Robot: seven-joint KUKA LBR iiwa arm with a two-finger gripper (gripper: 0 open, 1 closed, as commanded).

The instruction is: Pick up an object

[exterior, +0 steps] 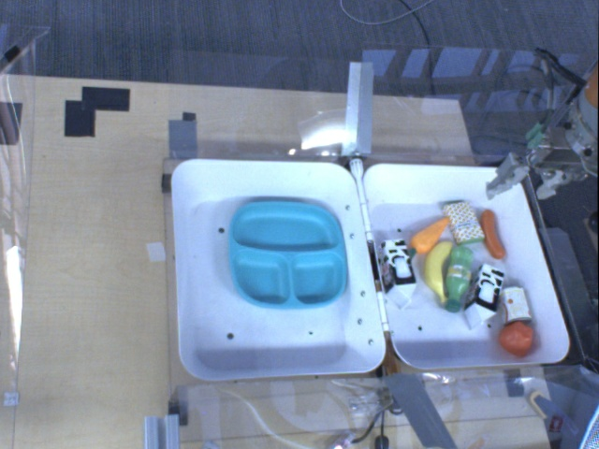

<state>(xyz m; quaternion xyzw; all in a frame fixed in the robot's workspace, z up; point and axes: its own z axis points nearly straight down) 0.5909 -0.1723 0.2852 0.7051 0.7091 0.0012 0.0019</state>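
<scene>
The gripper (520, 174) hangs empty, fingers spread, over the right bin's (412, 181) far corner, an orange carrot (492, 234) lying just below-left of it.

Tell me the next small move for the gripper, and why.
Probably bring the gripper left and down over the right bin. It hangs at that bin's upper right corner with nothing between its fingers, and every loose item lies below and left of it. The orange carrot and the patterned packet lie closest, so one of those looks like the easiest first target.
</scene>
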